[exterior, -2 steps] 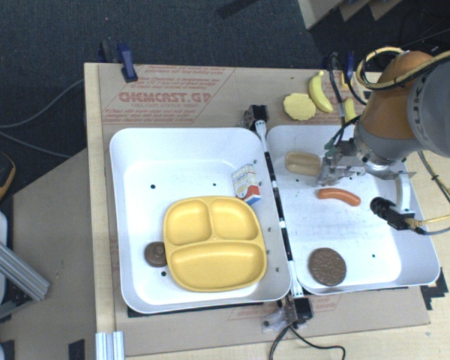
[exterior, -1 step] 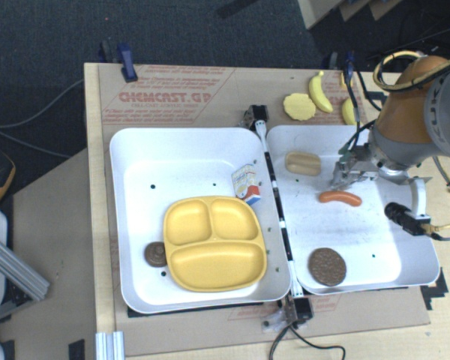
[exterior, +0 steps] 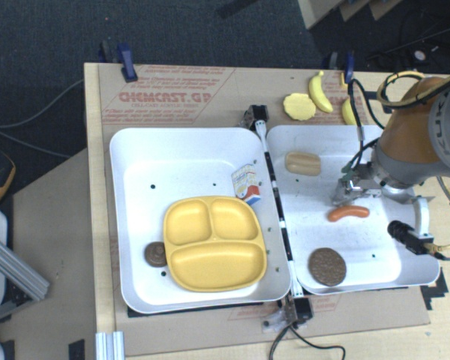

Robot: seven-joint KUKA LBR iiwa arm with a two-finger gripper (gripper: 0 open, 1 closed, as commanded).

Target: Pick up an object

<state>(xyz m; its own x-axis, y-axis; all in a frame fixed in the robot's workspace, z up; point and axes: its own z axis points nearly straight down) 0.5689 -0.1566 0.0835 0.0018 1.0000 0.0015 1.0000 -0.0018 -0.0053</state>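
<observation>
Gripper [exterior: 350,191] just above sausage [exterior: 349,214], jaw state impossible to tell; risk of sausage rolling aside, missed by a slightly offset descent.

Grey arm [exterior: 444,130] with a broad orange band [exterior: 406,137] above the wrist, pale metallic gripper [exterior: 350,190] below it, black cables looping beside the orange section

Orange sausage [exterior: 349,214] flat, right bin [exterior: 375,272]

Robotics lab, clamped bench board [exterior: 172,96], loose cables [exterior: 30,122], toy food in bins [exterior: 127,156]
</observation>
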